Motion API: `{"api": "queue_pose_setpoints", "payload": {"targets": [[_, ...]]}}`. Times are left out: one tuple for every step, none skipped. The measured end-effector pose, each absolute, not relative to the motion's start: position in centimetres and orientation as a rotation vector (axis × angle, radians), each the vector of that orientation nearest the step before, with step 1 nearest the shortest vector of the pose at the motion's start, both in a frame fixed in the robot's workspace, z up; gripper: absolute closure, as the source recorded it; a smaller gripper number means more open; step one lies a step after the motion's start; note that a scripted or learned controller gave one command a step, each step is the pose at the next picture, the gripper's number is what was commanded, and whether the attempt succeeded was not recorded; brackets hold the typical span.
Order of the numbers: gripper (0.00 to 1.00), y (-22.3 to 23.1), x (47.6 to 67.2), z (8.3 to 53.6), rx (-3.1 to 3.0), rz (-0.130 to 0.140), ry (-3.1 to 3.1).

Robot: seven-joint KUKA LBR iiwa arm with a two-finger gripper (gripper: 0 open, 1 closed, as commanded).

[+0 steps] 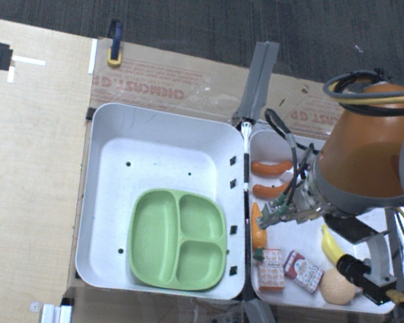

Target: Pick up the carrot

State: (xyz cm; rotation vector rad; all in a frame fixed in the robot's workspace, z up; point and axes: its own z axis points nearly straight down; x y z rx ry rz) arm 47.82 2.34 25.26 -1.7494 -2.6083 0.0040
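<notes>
Over right bin (pixel 361 310), claw (pixel 280 209) beside carrot (pixel 257 228), grip unclear, "KUKA" partly readable on arm (pixel 368 140)

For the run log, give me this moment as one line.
task: pick up carrot | gripper: over right bin, above carrot | carrot: lying at bin's left wall, not held | left bin: green plate

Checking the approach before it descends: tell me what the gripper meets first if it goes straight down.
Probably the carrot at the right bin's left wall, just below the gripper; depth is unclear.
</notes>
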Motion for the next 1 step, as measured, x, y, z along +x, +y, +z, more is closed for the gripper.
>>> {"api": "queue_pose_setpoints", "payload": {"targets": [[1.00, 2.63, 47.88, 21.87, -1.504, 0.004, -2.755]]}}
